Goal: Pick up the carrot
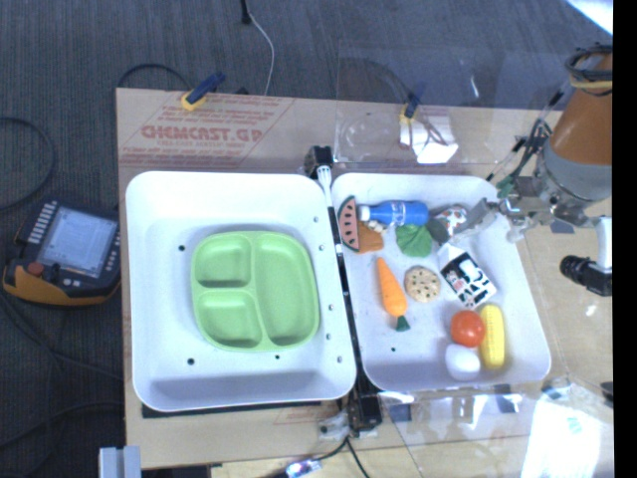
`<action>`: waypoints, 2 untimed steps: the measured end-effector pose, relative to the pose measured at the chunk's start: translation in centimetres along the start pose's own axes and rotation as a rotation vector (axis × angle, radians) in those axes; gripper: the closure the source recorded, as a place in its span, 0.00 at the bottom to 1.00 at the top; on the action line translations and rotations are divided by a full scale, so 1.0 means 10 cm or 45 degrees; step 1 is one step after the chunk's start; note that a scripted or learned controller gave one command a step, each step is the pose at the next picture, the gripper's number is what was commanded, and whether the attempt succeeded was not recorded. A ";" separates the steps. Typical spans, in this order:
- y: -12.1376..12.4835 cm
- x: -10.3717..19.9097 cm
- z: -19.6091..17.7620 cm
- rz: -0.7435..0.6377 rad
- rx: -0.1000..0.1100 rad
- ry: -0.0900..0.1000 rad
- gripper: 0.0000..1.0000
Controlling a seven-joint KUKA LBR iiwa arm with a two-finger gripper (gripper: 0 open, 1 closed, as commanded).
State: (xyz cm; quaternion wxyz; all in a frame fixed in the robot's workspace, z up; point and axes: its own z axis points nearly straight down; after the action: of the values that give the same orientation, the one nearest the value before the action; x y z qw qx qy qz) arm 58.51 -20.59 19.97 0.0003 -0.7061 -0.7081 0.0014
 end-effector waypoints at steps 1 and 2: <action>-0.29 0.92 0.44 0.388 0.006 0.002 0.00; -0.71 1.00 1.09 0.532 -0.014 0.003 0.00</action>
State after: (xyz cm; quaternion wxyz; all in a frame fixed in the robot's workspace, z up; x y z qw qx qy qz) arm 51.40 -10.64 9.03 -0.0028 -0.8376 -0.5463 -0.0033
